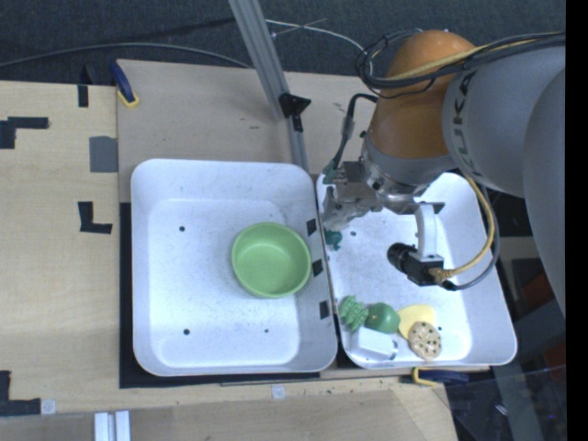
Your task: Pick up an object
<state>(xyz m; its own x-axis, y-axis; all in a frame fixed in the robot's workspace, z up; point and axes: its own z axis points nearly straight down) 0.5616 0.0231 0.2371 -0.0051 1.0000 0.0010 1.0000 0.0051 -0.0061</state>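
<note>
Pincer (333,230) low at the right bin's (478,343) left wall — grip state unclear; it may miss the toys (381,318) clustered well apart

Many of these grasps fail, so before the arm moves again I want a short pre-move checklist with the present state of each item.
1. Gripper over a bin: ok, it sits at the left edge of the right bin.
2. Object between the fingers: cannot tell; a small teal bit shows just below them.
3. Targets available: ok; green toy, yellow piece and speckled cookie cluster at the right bin's near edge.
4. Green bowl steady: ok, upright in the left bin.
5. Cable free of objects: ok.
</note>
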